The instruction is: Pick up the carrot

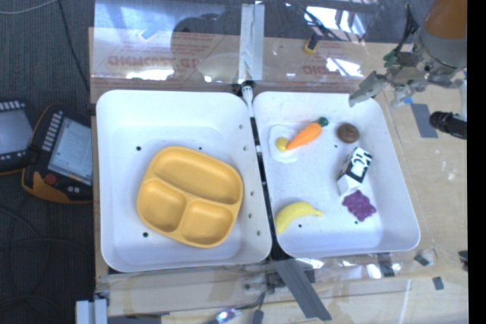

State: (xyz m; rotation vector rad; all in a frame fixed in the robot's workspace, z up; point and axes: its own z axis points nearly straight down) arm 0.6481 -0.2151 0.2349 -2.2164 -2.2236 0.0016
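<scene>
Nearest me in the right-hand shallow white bin (395, 235) I see a yellow plastic banana (296, 215) at about 7 o'clock, a purple bunch of toy grapes (359, 205) at 4 and a small black-and-white carton (355, 165) just above the grapes. Further back, at roughly 11 o'clock, the orange toy carrot (306, 134) lies tilted with its green tip up-right and its blunt end on a white fried-egg toy (282, 152), a brown round piece (348, 133) near it at 1. Beyond the far rim at 2 o'clock I have the grey two-finger gripper (366, 91) hanging well apart from the carrot, holding nothing; I cannot tell its finger spread, and I judge it must come in toward 8 o'clock before any descent.
</scene>
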